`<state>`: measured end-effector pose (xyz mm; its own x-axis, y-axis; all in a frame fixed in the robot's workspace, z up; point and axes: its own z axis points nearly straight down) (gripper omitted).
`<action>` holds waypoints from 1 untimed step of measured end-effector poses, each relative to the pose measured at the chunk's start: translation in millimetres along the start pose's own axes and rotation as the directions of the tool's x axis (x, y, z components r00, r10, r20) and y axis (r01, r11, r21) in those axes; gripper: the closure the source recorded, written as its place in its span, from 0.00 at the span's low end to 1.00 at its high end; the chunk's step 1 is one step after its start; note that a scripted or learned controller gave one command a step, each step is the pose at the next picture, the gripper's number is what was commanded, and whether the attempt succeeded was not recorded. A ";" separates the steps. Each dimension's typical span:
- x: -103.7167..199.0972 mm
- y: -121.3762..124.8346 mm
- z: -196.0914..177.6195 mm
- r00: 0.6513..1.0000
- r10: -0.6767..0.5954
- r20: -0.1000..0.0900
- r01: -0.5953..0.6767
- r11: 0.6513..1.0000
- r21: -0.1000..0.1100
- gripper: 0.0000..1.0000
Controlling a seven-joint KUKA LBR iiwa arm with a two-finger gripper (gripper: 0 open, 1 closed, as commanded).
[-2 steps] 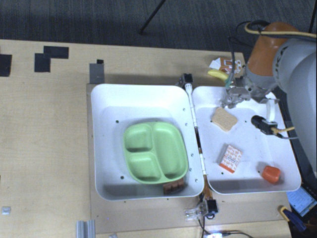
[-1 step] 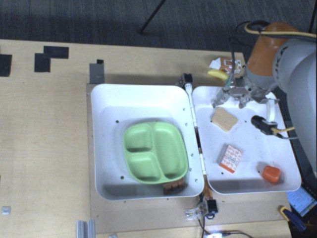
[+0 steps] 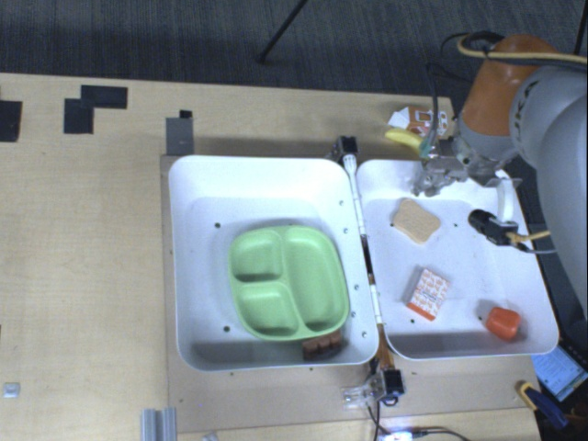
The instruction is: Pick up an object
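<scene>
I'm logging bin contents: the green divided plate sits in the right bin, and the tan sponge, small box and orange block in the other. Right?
Not quite. The camera view shows the green divided plate in the left bin. The tan sponge, small box and orange block share the right bin.

A brown thing [image 3: 322,346] lies mostly hidden under the green tray's [image 3: 288,281] near edge. The arm [image 3: 542,108] runs off the right edge. The print on the small packet [image 3: 428,293] is too fine to read.
</scene>
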<state>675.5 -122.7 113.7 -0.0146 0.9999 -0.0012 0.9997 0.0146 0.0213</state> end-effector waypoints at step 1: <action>0.0 -0.1 0.2 1.000 0.000 0.000 0.000 1.000 0.000 0.00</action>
<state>675.4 -122.7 113.4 -0.0150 0.9999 -0.0012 0.9997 0.0150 0.0209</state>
